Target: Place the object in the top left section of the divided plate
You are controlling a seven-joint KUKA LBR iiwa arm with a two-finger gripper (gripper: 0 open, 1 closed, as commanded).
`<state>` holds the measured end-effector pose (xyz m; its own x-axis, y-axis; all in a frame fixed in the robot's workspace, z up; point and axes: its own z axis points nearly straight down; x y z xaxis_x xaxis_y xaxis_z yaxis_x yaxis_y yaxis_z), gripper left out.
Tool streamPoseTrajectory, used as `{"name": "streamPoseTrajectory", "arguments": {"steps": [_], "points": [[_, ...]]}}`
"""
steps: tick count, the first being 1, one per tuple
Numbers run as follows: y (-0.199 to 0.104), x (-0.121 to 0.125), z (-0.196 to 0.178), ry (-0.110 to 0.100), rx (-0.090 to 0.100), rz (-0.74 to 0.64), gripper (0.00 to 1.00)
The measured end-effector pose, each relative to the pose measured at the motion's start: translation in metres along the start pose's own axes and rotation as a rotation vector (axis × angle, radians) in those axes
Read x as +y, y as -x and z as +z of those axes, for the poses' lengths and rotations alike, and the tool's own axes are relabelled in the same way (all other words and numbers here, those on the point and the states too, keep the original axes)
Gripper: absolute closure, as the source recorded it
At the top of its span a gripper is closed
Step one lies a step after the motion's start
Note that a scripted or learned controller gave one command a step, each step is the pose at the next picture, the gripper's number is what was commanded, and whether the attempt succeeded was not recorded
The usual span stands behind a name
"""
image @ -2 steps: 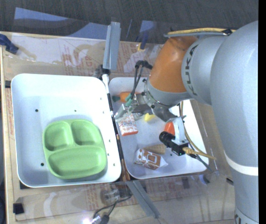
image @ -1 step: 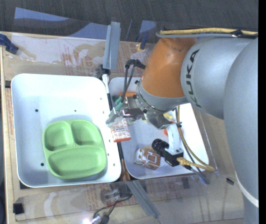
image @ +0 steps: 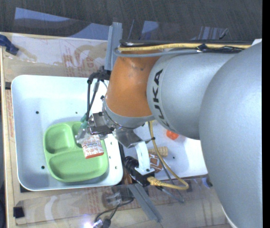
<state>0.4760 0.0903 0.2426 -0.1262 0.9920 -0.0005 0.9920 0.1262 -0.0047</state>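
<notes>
While the arm fills most of the right side, everything that matters sits low and left in the camera view.
Arm: the grey KUKA arm [image: 206, 103] reaches in from the right, its orange band [image: 130, 89] right over the seam between the two bins.
Left bin: the white bin [image: 30, 103] carries the green divided plate [image: 73, 160] in its lower half, close to the bin's right wall.
Plate: two small sections on the upper side, one long section along the bottom, all green.
Gripper: the gripper [image: 88, 133] hangs over the plate's upper right part, under the wrist and partly hidden by it.
Grip state: can't tell — the wrist and the packet cover the tips.
Object: a small packet with a red and white label [image: 92, 148] lies just below the gripper, over the plate's right side, near the ridge between upper and lower sections.
Contact: packet and gripper look touching or nearly so; whether it is held is unclear.
Right bin: the right bin [image: 191, 160] shows a small orange piece [image: 172, 135] and a tan item [image: 161, 151] beneath the arm.
Cable: a yellow cable [image: 170, 184] loops at the bench's front edge.
</notes>
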Motion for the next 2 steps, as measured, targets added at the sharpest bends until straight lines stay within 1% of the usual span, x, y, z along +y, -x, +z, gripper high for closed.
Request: {"name": "streamPoseTrajectory", "arguments": {"steps": [1,2], "points": [[-0.0658,0.0436,-0.0375,0.001,0.001,0.038,1.00],[-0.0657,0.0436,-0.0375,0.001,0.001,0.037,0.00]]}}
